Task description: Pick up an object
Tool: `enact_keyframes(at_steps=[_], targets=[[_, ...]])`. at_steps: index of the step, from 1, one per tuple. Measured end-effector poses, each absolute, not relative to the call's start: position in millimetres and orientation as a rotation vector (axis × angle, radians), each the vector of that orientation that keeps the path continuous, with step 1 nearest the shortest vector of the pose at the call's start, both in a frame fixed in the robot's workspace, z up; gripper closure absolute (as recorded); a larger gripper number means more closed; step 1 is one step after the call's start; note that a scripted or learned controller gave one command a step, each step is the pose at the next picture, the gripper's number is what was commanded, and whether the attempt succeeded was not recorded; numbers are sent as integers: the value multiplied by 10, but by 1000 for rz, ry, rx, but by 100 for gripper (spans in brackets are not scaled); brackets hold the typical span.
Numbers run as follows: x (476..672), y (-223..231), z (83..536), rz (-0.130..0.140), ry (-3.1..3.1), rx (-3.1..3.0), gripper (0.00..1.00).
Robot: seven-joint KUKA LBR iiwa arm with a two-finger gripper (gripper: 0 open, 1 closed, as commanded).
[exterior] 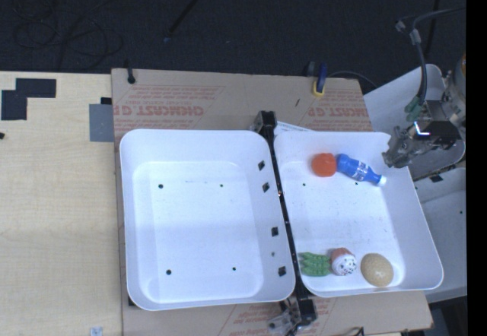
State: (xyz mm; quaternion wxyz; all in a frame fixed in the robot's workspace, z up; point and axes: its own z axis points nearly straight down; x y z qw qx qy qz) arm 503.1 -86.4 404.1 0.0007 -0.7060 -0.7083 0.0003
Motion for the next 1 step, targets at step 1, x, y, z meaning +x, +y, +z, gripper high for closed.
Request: enact_keyframes(at_steps=[1], targets=[[5309, -994, 3996, 3, -2221, -2223, 100]])
